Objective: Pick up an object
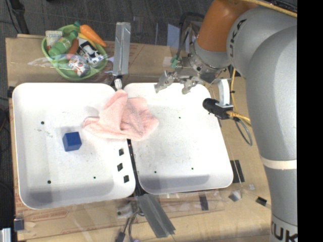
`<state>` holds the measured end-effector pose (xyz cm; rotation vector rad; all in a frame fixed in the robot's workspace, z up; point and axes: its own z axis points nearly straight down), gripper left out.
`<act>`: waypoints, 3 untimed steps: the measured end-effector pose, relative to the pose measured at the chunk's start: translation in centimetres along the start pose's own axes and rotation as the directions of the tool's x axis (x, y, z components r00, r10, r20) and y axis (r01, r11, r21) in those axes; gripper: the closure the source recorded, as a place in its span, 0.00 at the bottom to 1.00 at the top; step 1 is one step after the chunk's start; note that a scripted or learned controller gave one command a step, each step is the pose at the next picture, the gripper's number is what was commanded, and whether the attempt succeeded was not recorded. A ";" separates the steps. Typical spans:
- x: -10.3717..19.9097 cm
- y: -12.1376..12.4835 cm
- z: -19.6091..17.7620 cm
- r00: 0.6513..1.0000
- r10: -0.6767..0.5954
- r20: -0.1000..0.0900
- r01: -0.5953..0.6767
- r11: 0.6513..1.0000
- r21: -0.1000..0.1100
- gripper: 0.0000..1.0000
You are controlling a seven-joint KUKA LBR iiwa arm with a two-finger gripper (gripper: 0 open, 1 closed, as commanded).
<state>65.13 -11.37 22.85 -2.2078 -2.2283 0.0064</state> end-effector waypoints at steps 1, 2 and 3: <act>1.9 0.5 12.5 0.987 -0.160 0.000 0.160 0.987 0.000 0.00; 1.8 0.6 12.4 0.987 -0.159 0.001 0.159 0.987 -0.001 0.00; 0.8 -4.3 13.8 0.975 -0.220 0.001 0.220 0.975 -0.002 0.00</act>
